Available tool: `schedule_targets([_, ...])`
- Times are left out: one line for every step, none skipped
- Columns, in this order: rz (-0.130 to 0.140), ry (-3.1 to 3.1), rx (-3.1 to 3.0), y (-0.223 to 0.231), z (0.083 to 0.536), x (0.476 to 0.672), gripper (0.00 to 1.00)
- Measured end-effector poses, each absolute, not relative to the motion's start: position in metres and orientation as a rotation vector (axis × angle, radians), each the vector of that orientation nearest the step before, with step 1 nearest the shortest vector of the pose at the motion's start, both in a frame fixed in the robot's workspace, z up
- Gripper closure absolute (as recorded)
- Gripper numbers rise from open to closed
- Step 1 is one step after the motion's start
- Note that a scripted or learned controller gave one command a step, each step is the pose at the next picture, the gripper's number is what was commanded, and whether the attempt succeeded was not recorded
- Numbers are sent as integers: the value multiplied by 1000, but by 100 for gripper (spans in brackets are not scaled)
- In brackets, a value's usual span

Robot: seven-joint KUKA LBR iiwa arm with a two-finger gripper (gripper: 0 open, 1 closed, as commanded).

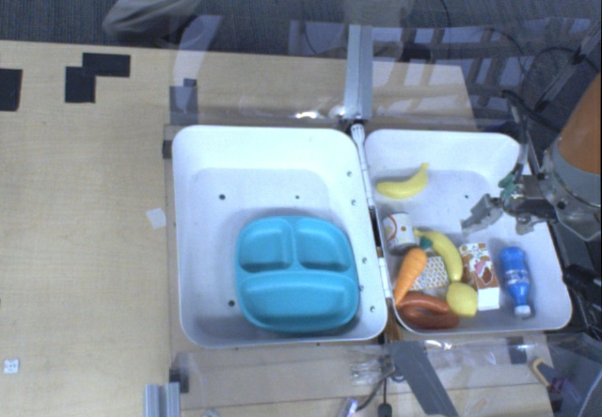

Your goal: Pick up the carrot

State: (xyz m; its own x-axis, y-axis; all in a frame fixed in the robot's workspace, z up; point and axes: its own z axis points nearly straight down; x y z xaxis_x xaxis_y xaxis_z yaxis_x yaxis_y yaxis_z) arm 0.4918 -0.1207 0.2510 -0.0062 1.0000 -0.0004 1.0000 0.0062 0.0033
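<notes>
- The bench is pale wood and carries two white bins side by side.
- The left bin holds a blue tray with three compartments, lying toward its near side.
- The right bin holds a cluster of small items in its near half.
- The arm reaches in from the right, its orange band at the frame edge.
- The gripper hangs over the right bin's right-middle part, fingers spread apart with nothing between them.
- A banana lies alone near the far side of the right bin.
- A second banana lies in the cluster, just right of the carrot.
- The carrot lies by the right bin's left wall, near the front, orange, tip pointing toward the near edge, well apart from the gripper.
- A blue bottle lies near the right wall.
- A red item sits at the front, touching the carrot's tip.
- A lemon sits beside it.
- A small can stands just beyond the carrot.
</notes>
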Motion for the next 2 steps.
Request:
schedule_targets([8,2216,2219,-85,119,490,0])
schedule_targets([5,2337,2088,-172,247,489,0])
